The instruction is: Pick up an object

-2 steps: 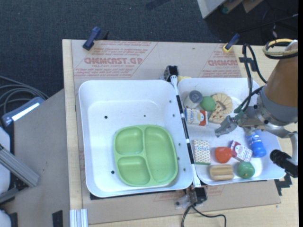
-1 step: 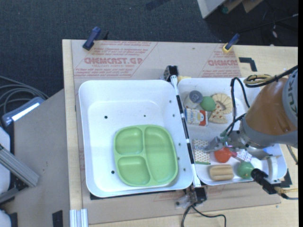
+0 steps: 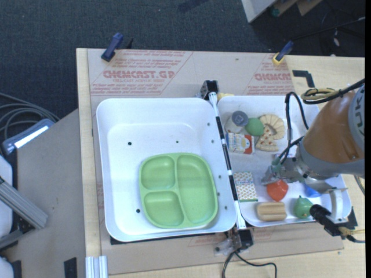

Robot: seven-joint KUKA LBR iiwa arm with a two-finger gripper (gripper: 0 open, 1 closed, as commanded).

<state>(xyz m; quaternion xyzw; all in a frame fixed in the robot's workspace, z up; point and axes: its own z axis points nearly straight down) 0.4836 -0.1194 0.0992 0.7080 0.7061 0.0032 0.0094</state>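
Red toy (image 3: 277, 190) (small, rounded, glossy)

**KUKA iiwa arm, single, with two-finger gripper**

Arm (image 3: 339, 135): enters from the camera view's right; a broad orange band sits above a grey wrist section. Forearm slants down and leftward. Gripper (image 3: 275, 174): dark metal, low at the wrist's left end, pointing down; finger spacing not discernible.

You've got the gripper (image 3: 277, 174) low in the right bin (image 3: 264, 218), just above a red toy (image 3: 277, 190) near a tan block (image 3: 271, 211), and a green divided tray (image 3: 178, 190) in the left bin (image 3: 116, 155).
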